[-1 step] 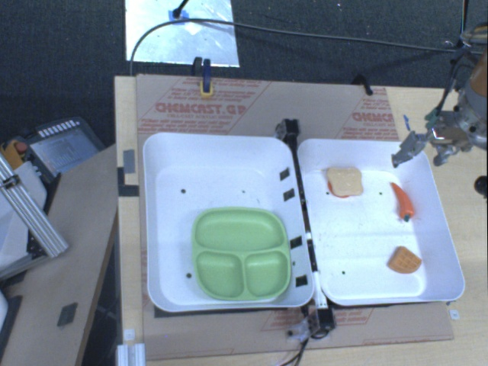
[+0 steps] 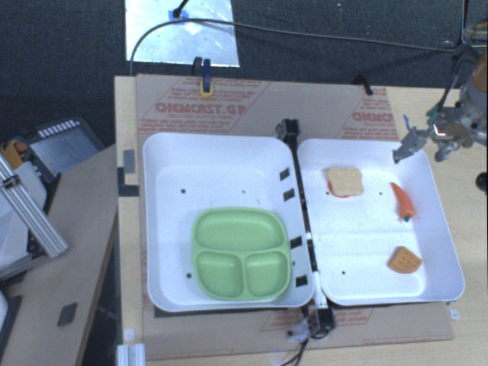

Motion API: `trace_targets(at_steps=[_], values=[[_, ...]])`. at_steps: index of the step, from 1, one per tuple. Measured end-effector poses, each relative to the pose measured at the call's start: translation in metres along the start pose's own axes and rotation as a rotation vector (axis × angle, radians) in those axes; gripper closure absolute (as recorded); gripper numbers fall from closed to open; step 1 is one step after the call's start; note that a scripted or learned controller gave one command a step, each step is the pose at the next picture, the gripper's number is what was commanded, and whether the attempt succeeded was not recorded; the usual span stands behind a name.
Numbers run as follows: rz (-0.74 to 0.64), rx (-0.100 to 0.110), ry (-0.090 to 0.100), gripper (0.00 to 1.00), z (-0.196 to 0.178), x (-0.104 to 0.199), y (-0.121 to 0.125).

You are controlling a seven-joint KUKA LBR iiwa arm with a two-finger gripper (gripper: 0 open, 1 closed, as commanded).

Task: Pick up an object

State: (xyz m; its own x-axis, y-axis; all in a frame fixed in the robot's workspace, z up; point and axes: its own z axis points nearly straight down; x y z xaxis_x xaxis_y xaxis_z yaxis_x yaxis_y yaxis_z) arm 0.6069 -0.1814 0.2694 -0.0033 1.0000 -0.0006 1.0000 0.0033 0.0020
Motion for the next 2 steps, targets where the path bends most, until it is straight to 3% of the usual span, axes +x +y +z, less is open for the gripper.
trace_targets(at_steps=[2], values=[[-0.001, 0.003, 0.001, 0.00, 0.105, 0.009, 0.004]])
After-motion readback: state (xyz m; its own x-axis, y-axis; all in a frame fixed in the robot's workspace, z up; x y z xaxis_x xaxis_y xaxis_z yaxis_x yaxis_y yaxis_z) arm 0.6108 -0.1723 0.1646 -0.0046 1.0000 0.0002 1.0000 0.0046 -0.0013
